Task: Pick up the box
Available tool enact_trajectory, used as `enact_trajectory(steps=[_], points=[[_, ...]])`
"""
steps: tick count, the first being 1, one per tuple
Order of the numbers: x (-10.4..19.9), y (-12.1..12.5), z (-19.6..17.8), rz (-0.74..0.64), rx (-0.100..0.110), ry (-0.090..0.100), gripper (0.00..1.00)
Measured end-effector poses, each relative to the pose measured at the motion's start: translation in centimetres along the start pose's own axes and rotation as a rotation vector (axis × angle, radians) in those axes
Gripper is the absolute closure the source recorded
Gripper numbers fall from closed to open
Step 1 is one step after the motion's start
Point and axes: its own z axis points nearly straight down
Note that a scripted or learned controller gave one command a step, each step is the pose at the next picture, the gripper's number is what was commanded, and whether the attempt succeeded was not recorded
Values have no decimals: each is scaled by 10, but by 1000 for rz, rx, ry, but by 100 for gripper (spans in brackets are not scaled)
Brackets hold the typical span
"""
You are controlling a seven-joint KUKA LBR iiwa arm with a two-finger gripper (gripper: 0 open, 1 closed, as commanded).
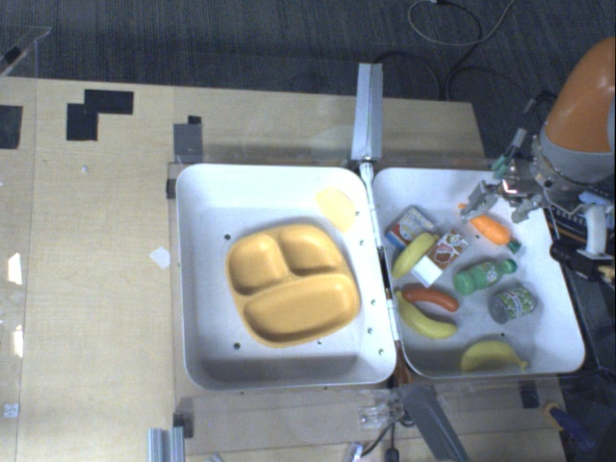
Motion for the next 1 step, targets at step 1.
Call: enact_trajectory(steps=[1], points=[[55, 45, 89, 106, -8, 0, 0]])
